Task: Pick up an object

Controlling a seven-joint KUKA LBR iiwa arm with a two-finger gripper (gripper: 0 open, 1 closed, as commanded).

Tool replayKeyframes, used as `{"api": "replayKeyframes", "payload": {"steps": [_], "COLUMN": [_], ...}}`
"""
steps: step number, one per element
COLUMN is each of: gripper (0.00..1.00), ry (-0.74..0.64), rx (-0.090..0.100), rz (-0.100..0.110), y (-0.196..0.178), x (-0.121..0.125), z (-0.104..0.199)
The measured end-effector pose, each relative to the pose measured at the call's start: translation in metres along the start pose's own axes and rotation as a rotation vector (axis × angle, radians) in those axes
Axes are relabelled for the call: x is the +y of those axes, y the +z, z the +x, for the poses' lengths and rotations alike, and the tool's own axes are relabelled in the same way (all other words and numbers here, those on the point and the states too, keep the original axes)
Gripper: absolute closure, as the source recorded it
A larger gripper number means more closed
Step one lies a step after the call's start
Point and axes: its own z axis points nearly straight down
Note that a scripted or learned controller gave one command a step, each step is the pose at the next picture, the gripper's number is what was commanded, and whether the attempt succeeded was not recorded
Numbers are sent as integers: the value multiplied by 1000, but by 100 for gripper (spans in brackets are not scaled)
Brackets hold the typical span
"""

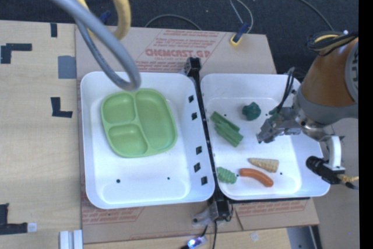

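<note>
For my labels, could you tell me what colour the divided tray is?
Light green tray, seen in the camera view.

the gripper [267,132] hangs low over the right bin [291,183], among a dark green lump [252,110], a ridged green piece [226,128], a pale cone [264,164], an orange sausage [256,176] and a small green piece [226,175]. the left bin [145,189] holds a green divided tray [139,122].

Bench [35,125] — cardboard sheet [175,46]; two white bins [93,125].
</note>
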Motion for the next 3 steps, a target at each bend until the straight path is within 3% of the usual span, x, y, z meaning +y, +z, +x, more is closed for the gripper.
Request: {"api": "replayKeyframes", "payload": {"steps": [1, 3], "gripper": [100, 100], "ry": [0, -6], "rx": [0, 2], "rz": [0, 4], "y": [-33, -38], "x": [1, 21], "z": [0, 113]}}
